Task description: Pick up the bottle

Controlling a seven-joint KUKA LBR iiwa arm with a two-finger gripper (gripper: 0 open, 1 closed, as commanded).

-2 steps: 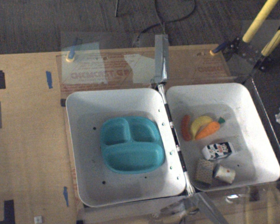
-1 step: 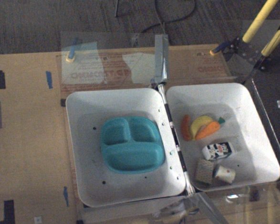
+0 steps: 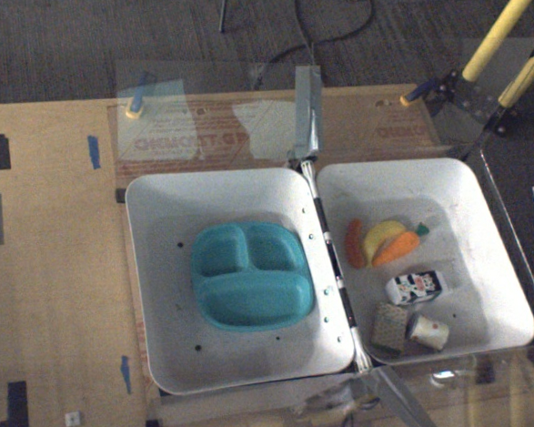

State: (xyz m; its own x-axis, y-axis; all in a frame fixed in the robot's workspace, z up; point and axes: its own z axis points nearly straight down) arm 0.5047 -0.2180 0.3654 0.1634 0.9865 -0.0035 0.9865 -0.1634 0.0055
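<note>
So far no grab has begun, and the first step, going to the bottle, is not yet done.

The big brown counter (image 3: 53, 287) holds two white bins side by side. The left bin (image 3: 167, 343) has a blue-green plate (image 3: 250, 275) with three parts lying in its middle. The right bin (image 3: 469, 239) has all the small things.

I think the bottle (image 3: 415, 286) is the white thing with black marks. It lies on its side in the middle of the right bin, a bit to the near side. Just on its far side are a toy carrot (image 3: 400, 246), a yellow toy (image 3: 383, 236) and an orange-red toy (image 3: 353, 244), all close together. Just on its near side are a brown block (image 3: 389, 325) and a little white pot (image 3: 429, 332), also tipped over. The pot could be the bottle too; it is too small for me to be sure.

I cannot tell if the fingers are apart or together.

The next move should bring the arm over the right bin and down onto the bottle, with the fingers wide apart across its short side. It must go down with care, since the block and pot are so near and could get bumped.
</note>
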